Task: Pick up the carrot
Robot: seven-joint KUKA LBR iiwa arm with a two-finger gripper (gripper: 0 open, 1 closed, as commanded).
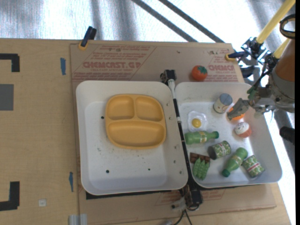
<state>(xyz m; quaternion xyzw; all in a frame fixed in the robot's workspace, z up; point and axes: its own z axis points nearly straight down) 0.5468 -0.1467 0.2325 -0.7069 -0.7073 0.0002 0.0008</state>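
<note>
1. Green bottle [234,161] and cans [253,166] are seen nearer the camera than the claw.
2. Claw [239,110] is positioned over the right bin [274,146]; its opening cannot be told.
3. Carrot [236,115] is seen right at the claw tips; a grip is not confirmed.
4. Tomato [199,72] is located beyond, outside the bin.

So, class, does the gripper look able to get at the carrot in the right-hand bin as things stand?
Probably yes. The gripper hangs right at the carrot in the bin, and nothing lies over it, though a small can stands close beside it.
</note>
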